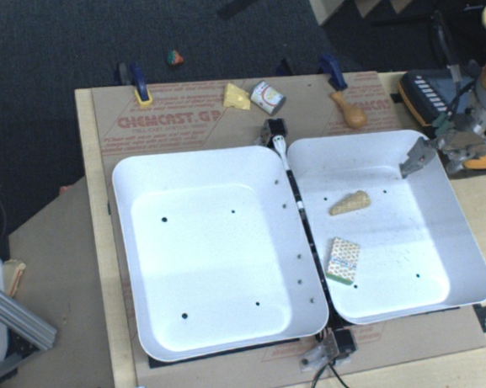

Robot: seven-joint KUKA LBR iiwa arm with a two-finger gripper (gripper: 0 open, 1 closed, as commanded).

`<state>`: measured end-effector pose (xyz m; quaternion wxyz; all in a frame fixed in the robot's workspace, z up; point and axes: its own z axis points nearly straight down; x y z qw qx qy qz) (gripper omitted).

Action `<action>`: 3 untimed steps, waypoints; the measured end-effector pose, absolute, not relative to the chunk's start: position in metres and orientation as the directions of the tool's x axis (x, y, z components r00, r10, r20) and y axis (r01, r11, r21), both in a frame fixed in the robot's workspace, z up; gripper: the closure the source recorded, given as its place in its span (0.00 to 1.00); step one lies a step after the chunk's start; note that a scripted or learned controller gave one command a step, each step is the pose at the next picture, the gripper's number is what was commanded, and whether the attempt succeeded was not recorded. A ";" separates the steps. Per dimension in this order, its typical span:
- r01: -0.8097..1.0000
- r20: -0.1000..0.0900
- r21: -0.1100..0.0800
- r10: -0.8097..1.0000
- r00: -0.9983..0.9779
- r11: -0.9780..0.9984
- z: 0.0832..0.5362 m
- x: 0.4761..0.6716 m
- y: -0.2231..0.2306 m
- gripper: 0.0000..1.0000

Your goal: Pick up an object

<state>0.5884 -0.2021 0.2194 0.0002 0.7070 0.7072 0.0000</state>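
Note:
Two objects lie in the right bin (450, 238). A tan wedge-shaped piece (349, 203) rests near the bin's middle, toward the back. A small patterned box with a green edge (343, 260) lies in front of it, close to the divider. My gripper (416, 162) hangs over the bin's back right corner, right of and apart from the tan piece, with one grey finger (414, 160) pointing down-left. Nothing shows between its fingers.
The left bin (137, 240) sits beside the right one. Behind the bins on the board lie a yellow wedge (236, 97), a small white box (267, 97), a wooden-handled tool (348, 110) and blue clamps (139, 82).

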 end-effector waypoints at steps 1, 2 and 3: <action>1.000 -0.002 0.004 1.000 -0.001 0.001 0.230 0.589 -0.202 1.00; 1.000 -0.007 0.023 1.000 -0.004 0.004 0.529 0.583 -0.173 1.00; 1.000 0.004 -0.010 1.000 -0.008 0.008 0.416 0.609 -0.099 1.00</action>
